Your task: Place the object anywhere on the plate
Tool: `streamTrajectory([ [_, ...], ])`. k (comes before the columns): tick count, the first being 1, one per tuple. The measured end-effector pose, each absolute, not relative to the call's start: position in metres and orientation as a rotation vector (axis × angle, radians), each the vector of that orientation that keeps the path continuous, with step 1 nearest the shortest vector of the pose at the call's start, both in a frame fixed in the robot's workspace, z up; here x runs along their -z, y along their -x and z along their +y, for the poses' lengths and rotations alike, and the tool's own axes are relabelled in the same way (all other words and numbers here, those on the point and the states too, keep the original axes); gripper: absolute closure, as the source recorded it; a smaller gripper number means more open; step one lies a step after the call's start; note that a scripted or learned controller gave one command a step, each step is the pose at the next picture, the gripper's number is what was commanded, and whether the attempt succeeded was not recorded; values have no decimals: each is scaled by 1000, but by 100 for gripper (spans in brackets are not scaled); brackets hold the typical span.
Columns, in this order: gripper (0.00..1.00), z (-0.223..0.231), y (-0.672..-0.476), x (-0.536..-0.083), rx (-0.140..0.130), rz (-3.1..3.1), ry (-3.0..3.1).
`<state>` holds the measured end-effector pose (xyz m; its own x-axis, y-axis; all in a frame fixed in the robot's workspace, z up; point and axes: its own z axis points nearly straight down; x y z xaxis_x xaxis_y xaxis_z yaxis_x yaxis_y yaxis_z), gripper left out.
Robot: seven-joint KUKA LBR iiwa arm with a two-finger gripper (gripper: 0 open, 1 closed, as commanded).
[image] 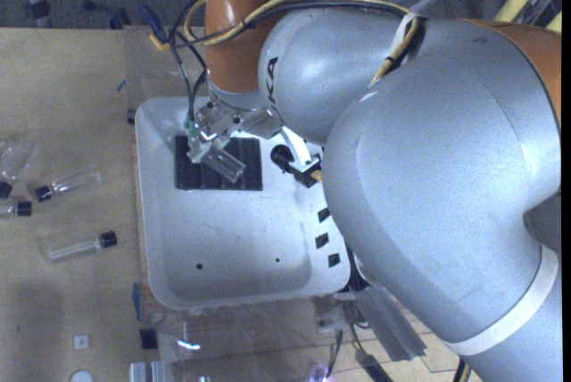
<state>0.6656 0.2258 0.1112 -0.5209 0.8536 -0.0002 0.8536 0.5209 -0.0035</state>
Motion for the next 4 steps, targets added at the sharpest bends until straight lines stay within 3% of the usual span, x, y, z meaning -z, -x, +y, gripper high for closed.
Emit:
streamTrajectory([
  [1,100,193,-571,-147,-1,-2998,929],
  [2,100,218,-588,-231,5,-3138,227],
  [3,100,222,-658,-148,3,-2847,1336],
  [4,100,209,-665,-100,8,-2786,1456],
])
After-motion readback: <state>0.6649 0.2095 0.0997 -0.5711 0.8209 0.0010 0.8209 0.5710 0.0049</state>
